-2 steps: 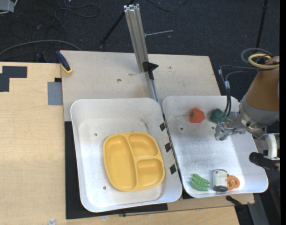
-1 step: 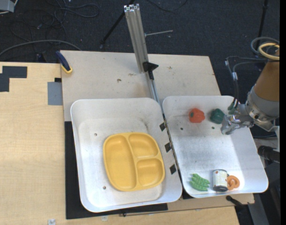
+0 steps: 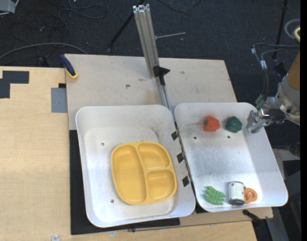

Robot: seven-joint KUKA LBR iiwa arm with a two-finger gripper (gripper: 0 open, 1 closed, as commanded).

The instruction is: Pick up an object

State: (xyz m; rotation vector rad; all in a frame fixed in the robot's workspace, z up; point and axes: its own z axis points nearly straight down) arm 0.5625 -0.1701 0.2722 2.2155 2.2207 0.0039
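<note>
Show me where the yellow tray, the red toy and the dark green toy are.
yellow tray [image 3: 143,173]: camera view, on its middle ridge.
red toy [image 3: 210,124]: camera view, middle of its body.
dark green toy [image 3: 233,124]: camera view, middle of its body.

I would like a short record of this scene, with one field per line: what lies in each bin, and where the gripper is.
left bin: a yellow divided plate with three compartments
right bin, far side: a red toy pepper and a dark green toy vegetable, side by side, apart
right bin, near side: a light green toy pod, a small can on its side, an orange toy piece beside the can
gripper: at the right bin's far right rim, close to the dark green toy vegetable
held object: none seen
</note>
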